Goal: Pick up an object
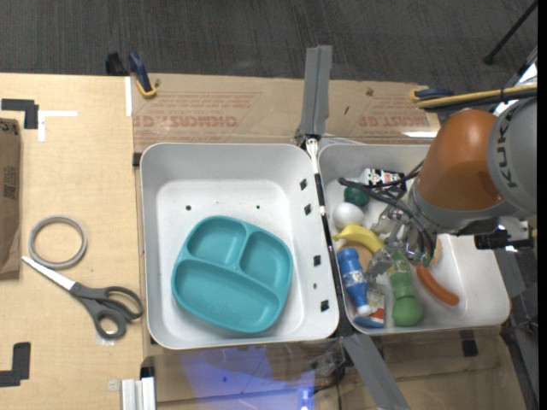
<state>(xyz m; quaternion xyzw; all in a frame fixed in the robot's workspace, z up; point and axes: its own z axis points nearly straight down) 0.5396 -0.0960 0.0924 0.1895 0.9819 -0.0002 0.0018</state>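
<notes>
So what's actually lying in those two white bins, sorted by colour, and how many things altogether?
Teal: 1, the divided plate in the left bin.
Yellow: 1, the banana.
Blue: 1, the bottle.
Green: 2, the dark green ball and the green piece.
White: 1, the ball.
Orange: 1, the carrot-like stick.
Total: 7 that I can make out; the gripper hides part of the right bin.

The grey arm (513, 156) bears large dark letters "KU" at the right edge, the rest cut off. On the far cardboard sheet (214, 109), red print runs upside down and mirrored; its letters are too blurred to read. The blue bottle (352, 278) carries an illegible label.
</notes>
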